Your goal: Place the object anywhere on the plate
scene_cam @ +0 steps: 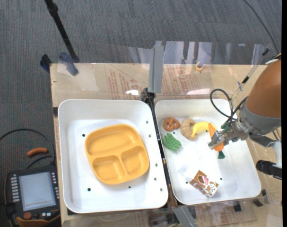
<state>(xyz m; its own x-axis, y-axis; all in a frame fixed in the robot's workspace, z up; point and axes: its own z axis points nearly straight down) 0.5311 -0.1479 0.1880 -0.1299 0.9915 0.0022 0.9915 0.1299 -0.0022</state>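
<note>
- The arm [268,96] is seen reaching in from the right, its orange band over the right bin's far right corner and the grey wrist angled down and leftward.
- The gripper [218,143] is lowered into the right bin [238,181], just beside the right end of the banana; whether anything is clamped cannot be told.
- An orange carrot [220,147] with a green tip is seen at the gripper, partly covered by it, and contact between the two cannot be confirmed.
- The banana [200,128] is found leaning against a tan bread roll [186,128], with a pretzel [171,124] just to the left and a green leaf [172,142] below them near the bin's left wall.
- A brown and white packet [204,183] is lying toward the near edge of the right bin, well apart from the gripper.
- The yellow plate [117,152], divided into three compartments, is set in the middle of the left bin [72,126], with bare white floor on all sides.
- The two bins are separated by a narrow ridge where their raised rims meet.
</note>
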